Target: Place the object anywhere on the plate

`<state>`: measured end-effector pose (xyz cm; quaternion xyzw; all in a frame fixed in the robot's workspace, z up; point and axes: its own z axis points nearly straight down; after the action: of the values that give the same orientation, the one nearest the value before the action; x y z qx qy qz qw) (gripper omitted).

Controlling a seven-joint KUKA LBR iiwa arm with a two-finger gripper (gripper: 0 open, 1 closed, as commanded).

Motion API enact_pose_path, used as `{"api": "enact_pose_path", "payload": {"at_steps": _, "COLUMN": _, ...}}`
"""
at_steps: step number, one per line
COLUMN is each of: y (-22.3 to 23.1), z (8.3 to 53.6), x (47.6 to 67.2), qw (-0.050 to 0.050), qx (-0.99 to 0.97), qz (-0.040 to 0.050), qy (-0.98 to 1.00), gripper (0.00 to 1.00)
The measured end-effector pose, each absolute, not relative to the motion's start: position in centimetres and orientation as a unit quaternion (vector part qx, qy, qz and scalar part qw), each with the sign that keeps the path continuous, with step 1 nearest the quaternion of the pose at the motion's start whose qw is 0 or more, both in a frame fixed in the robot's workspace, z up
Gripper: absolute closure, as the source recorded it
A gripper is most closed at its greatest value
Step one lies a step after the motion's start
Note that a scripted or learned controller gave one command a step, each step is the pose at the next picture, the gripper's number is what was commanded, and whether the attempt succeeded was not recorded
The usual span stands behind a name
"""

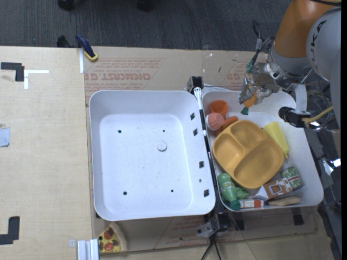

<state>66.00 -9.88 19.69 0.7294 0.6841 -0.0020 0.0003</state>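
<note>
End effector hangs at upper right of frame over the right bin's far edge; grip state: cannot tell. One yellow-orange divided plate, smooth plastic with three compartments, lies below and just left of it, mid-bin. One round peach-coloured ball touches the plate's upper-left rim. Two white bins on the counter.

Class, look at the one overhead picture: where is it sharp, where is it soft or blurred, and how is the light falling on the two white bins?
Camera view: even, diffuse light; the left shallow white bin shows only faint shading at its walls, no hard glare. The divided yellow plastic plate is fairly sharp. The hand and small items near it look soft and low in detail. The dark carpet at top is dim.
</note>
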Motion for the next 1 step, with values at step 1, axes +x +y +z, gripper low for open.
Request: {"api": "enact_pose_path", "payload": {"at_steps": 1, "y": -9.98, "z": 20.52, "x": 66.03, "qw": 0.0, "qx": 0.729, "qz": -0.0022, "qy": 0.684, "gripper": 1.0}}
